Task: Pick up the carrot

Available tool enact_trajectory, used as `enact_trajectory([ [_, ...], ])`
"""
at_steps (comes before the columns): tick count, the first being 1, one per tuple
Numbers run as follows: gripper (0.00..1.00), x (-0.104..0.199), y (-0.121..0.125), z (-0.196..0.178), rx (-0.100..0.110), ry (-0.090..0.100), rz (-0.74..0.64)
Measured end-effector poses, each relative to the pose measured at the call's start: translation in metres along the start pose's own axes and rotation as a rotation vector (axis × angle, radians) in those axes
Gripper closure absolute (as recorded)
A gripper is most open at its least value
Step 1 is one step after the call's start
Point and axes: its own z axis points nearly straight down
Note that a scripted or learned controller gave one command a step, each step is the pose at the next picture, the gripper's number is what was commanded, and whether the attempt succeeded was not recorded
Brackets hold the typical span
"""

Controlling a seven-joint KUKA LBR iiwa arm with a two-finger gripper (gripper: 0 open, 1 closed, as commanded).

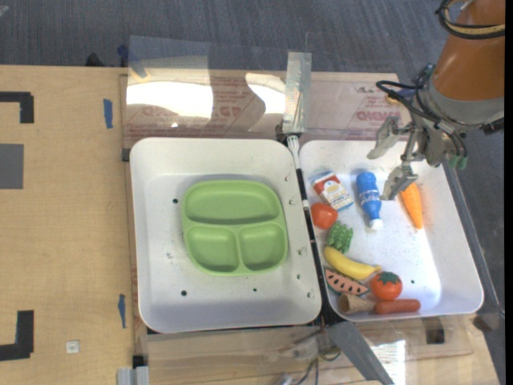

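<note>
The carrot [412, 204] lies in the right bin [457, 239], toward the upper right of that bin's floor, its narrow tip pointing down the frame and its top end tucked under the end effector [398, 167]. The end effector hangs from the grey-and-orange arm [473, 54] at the upper right of the frame, with its two fingers spread apart; one finger reaches down just beside the carrot's top end, perhaps touching it, and the other stands off to the left. Nothing sits between the fingers, so the carrot is not held. Judging by this, the arm is lined up over the carrot's thick end for a grasp, which is the sensible place since that end offers the most to pinch.

Just left of the carrot stands a blue bottle [369, 200] with a white cap, near enough that the left finger could knock it on closing. Further left are a small red-and-white carton [331, 191], a tomato [324, 216] and a green vegetable [341, 237]. Lower in the bin lie a banana [351, 264], a watermelon slice [347, 282], a second tomato [386, 285] and a sausage [394, 305], all well apart from the carrot. The left bin [152, 215] holds a green divided plate [235, 226]. Both bins rest on the wooden tabletop [56, 239].
</note>
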Motion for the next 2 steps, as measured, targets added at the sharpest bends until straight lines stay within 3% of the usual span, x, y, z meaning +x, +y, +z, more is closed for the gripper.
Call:
enact_trajectory([
  [1, 0.0, -0.01, -0.045, 0.096, 0.004, -0.023, -0.02],
  [2, 0.0, 0.006, -0.053, 0.099, 0.015, -0.058, -0.159],
])
